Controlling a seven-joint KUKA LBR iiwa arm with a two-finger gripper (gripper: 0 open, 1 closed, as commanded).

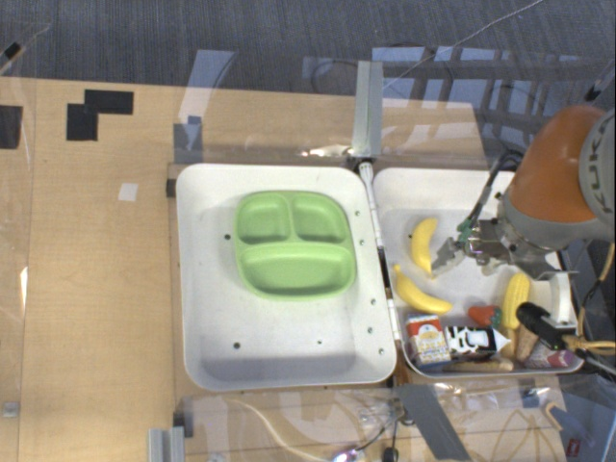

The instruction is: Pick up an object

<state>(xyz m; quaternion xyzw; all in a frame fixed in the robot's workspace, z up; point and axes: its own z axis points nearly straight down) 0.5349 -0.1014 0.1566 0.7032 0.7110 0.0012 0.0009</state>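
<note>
Arm's jaws (452, 254) hang over the right white bin (393, 192) beside a curved yellow banana (423, 244), can't tell how open.

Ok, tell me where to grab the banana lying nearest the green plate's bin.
Probably take the lower banana at its thick middle, coming straight down from above. It lies flat and slanted on the bin floor, so close the gripper across its narrow width; the cartons crowd its lower end.
</note>
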